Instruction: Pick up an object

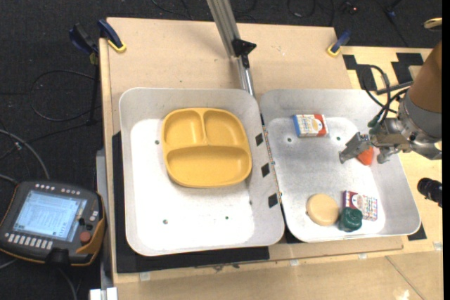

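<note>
Camera view: looks down at a slant on a tan bench (pixel 183 56) bearing two shallow white bins side by side.
Left bin (pixel 144 214): holds a yellow divided plate (pixel 207 147) with three compartments, lying flat in the upper middle of the bin.
Right bin (pixel 299 172): holds several small things, well apart from the plate.
Small carton (pixel 309 125): white with blue and red print, lies near the far wall of the right bin.
Tan disc (pixel 323 209): a round, flat, pale piece near the bin's front edge.
Green object (pixel 350 220): dark green and lumpy, just beside the disc on its right.
Printed box (pixel 363 204): small, white with coloured print, touching or nearly touching the green object from behind.
Orange object (pixel 365 157): a small orange-red piece at the gripper's tip, in the right part of the right bin.
Arm (pixel 427 98): reaches in from the right, cables trailing along it.
Gripper (pixel 360 149): low over the right bin, its fingers right at the orange object; whether they are spread or closed around it cannot be told, as the grey metal parts blur together.
Teach pendant (pixel 49 218): lies on the dark floor left of the bench, screen lit.
</note>
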### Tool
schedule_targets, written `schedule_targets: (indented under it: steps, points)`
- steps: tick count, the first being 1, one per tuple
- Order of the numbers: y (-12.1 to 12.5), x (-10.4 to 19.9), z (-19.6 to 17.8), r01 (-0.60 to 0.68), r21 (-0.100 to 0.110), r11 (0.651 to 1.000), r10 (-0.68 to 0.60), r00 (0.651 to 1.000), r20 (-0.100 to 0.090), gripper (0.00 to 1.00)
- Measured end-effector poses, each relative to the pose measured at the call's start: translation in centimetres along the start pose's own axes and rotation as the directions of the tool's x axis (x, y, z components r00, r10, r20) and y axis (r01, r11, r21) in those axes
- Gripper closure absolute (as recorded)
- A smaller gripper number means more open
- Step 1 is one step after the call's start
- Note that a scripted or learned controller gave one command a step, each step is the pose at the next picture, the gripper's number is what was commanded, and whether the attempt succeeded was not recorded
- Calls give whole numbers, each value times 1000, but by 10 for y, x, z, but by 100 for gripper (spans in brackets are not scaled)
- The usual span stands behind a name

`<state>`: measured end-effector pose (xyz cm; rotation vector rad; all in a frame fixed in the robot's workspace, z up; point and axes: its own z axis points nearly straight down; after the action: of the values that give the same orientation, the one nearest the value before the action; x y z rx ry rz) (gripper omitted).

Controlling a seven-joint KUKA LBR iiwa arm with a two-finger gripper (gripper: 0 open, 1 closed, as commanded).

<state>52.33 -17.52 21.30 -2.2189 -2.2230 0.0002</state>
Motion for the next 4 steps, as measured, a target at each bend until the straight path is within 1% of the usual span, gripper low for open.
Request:
schedule_targets:
  steps: [1,2,3,4]
  points:
    - [0,0,0,-1,0,1000,1,1000,0,0]
    - [0,4,64,-2,6,1000,2,1000,-2,0]
    - [-1,5,117,-2,3,1000,2,1000,-1,0]
    - [0,5,104,-1,-1,1000,1,1000,1,100]
